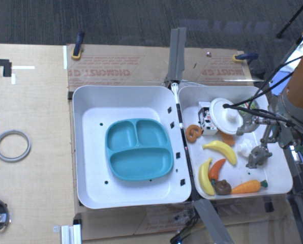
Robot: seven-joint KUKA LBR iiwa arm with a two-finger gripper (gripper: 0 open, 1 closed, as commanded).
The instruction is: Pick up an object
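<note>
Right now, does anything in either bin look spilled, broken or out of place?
Nothing stands out. The teal divided plate lies flat in the left bin. The bananas, carrot and donut lie loose but intact in the right bin, near the pincer.

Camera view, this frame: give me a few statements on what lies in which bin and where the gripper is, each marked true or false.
1. The blue divided plate lies in the left bin. True.
2. Both bananas lie in the left bin. False: both bananas lie in the right bin.
3. The carrot lies near the right bin's front edge. True.
4. The gripper hangs over the plate. False: it is over the right bin.
</note>
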